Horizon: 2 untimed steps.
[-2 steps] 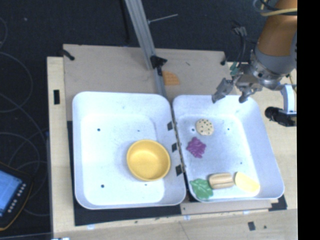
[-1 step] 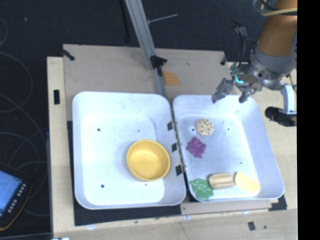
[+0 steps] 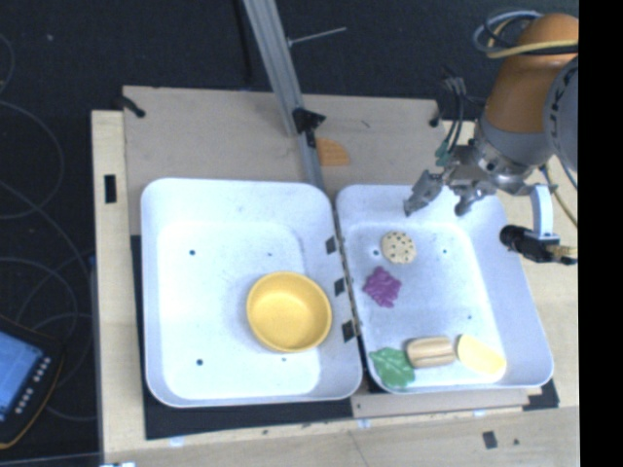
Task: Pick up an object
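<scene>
My gripper (image 3: 446, 198) hangs over the far edge of the right bin (image 3: 506, 290), its two fingers spread apart and nothing between them. Below it and slightly left lies a round tan cookie (image 3: 397, 247). A purple crumpled piece (image 3: 382, 286) sits just in front of the cookie. Along the bin's near edge lie a green leafy piece (image 3: 391, 366), a tan cylinder (image 3: 430, 351) and a yellow round piece (image 3: 481, 356). A yellow bowl (image 3: 287, 311) stands in the left bin (image 3: 185, 261).
A slanted metal post (image 3: 282, 76) rises from the bench behind the bins' shared edge. A small orange patch (image 3: 332, 152) lies on the bench near its foot. A black fitting (image 3: 526, 241) sticks out by the right bin's right rim.
</scene>
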### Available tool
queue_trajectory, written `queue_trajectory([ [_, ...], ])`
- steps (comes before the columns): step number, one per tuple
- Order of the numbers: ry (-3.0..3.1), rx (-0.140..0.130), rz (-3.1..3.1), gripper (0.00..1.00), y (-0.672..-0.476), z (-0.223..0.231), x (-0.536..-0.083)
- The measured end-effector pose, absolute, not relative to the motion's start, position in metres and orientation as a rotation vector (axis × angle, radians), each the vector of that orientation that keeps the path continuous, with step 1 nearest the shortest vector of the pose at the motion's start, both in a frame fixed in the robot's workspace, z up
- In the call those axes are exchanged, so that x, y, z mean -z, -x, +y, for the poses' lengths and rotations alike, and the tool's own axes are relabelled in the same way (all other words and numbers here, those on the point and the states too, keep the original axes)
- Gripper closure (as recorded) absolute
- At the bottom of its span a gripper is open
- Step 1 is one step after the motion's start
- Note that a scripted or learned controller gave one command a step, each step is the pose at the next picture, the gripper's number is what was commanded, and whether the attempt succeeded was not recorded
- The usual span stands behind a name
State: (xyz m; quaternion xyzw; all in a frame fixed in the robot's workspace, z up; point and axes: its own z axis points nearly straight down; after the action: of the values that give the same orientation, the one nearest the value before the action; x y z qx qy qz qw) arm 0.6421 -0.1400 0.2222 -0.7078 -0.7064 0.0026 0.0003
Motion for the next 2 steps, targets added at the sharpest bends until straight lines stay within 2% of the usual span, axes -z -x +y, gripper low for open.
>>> queue_trajectory([
  [2, 2.224, -0.008, -2.219, 0.0, -0.645, -0.146, -0.115],
])
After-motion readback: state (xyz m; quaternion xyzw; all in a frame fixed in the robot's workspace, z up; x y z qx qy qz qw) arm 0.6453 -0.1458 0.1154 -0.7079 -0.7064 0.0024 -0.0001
